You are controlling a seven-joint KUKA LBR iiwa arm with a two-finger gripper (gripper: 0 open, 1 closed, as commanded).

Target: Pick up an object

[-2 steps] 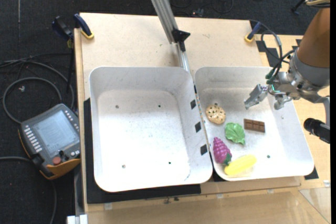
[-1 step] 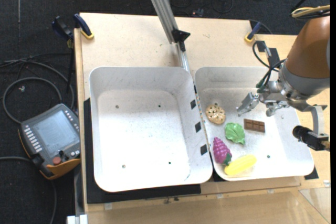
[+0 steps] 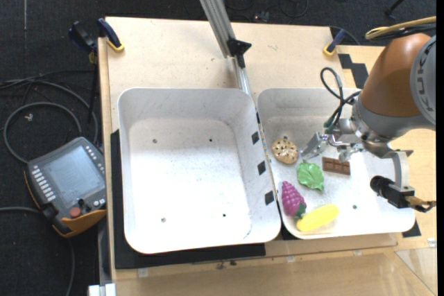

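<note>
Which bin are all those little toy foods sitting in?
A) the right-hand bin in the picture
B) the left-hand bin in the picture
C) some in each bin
A: the cookie, green leafy piece, brown bar, purple grapes and yellow corn all lie in the right-hand bin, under the arm.

White bins (image 3: pixel 139 114); green leaf (image 3: pixel 311 175), purple grapes (image 3: pixel 292 198), yellow corn (image 3: pixel 318 218), brown choc bar (image 3: pixel 336 166).

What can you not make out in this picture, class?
- Gripper, camera view: too small and blurred to tell its state.
- Arm: cut off by the right edge.
- Brown bar: gripper parts cover its upper end.
- Cookie: details too small.
</note>
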